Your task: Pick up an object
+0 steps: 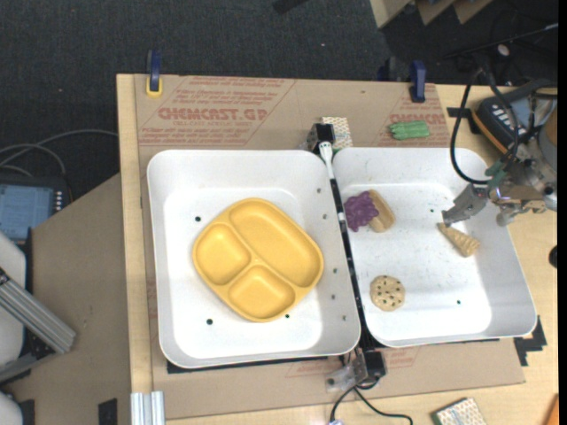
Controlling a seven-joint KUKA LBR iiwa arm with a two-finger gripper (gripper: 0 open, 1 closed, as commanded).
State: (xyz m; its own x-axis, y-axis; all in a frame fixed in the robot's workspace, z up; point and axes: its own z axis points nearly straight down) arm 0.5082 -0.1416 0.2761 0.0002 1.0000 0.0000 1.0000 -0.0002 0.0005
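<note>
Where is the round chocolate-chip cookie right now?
The round chocolate-chip cookie lies in the right white bin, near its front-left corner, below the purple grape bunch.

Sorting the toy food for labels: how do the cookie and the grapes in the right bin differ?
The cookie is tan, round and flat with dark specks; the grapes are purple and lumpy. The cookie lies alone; the grapes touch a tan piece. Both rest in the right bin.

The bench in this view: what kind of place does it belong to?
Probably a robot lab or test bench: two white bins on clamped cardboard, toy food such as a cookie, loose cables, and a robot hand.
</note>
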